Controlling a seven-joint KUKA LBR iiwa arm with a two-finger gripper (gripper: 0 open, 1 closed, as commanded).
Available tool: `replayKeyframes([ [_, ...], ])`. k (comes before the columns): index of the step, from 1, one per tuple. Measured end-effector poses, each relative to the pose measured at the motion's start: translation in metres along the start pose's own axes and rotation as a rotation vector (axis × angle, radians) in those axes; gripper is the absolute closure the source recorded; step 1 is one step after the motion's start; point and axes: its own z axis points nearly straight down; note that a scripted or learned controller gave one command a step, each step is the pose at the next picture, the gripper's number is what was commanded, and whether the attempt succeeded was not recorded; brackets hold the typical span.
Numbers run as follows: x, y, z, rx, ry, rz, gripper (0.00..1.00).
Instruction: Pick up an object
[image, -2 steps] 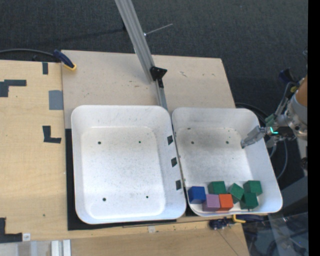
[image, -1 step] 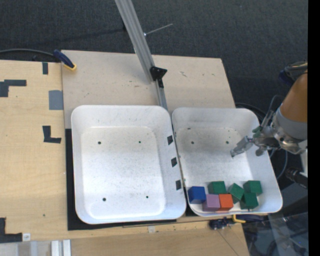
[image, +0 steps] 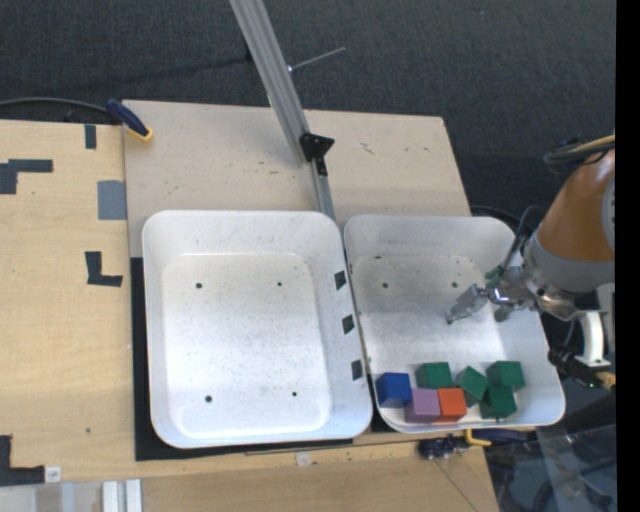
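hand (image: 470, 305): over the right bin (image: 400, 235) near its right wall, fingers apart, grasping nothing
blocks (image: 452, 390): clustered along right bin's front edge
handling: probably light, rigid, smooth-sided; pinch flat opposite faces

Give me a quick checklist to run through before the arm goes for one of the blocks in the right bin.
1. Blocks present in the right bin: ok, a cluster sits at its near edge, including the blue block and orange block.
2. Hand over the right bin: ok.
3. Hand above the cluster: not ok, it sits farther back, over bare floor.
4. Hand holding nothing: ok, nothing shows between its fingers.
5. Blocks separated enough for a clean grasp: not ok, they are packed close together.
6. Height above the bin floor: cannot tell.
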Motion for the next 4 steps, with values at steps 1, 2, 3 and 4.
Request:
replayKeyframes([
  [1, 0.001, -0.001, 0.048, -0.002, -0.001, 0.001, 0.0],
  [2, 0.002, 0.0, 0.036, -0.003, 0.0, 0.0, 1.0],
  [3, -0.004, -0.002, -0.008, -0.009, -0.002, 0.002, 1.0],
  [4, 0.004, -0.006, -0.064, -0.01, -0.002, 0.0, 1.0],
])
